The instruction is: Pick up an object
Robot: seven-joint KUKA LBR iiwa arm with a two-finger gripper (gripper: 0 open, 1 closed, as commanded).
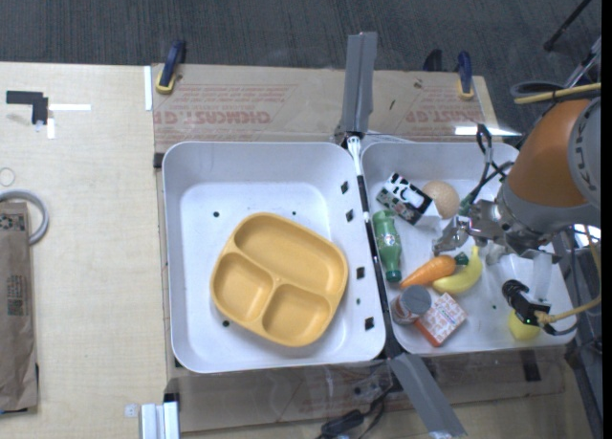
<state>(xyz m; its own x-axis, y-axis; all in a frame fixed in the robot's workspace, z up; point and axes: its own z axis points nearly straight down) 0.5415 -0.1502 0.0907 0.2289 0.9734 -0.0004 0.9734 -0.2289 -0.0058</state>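
Observation:
The right bin (497, 332) holds several small objects. An orange carrot (426, 272) lies beside a yellow banana (461, 275). To their left is a green bottle (386, 243). A black-and-white box (406, 198) and a beige ball (441, 199) lie toward the back. A small can (412, 305) and a red-and-white packet (441, 318) sit at the front, and a yellow fruit (523, 323) lies at the right. My gripper (458, 236) hangs low over the banana's and carrot's upper ends.
The left bin (186, 236) carries a yellow divided plate (279, 279). A grey divider bar (359, 88) rises between the bins at the back. Cardboard (258, 102) held by blue clamps lies behind them. A brown bag (14, 303) rests on the bench at far left.

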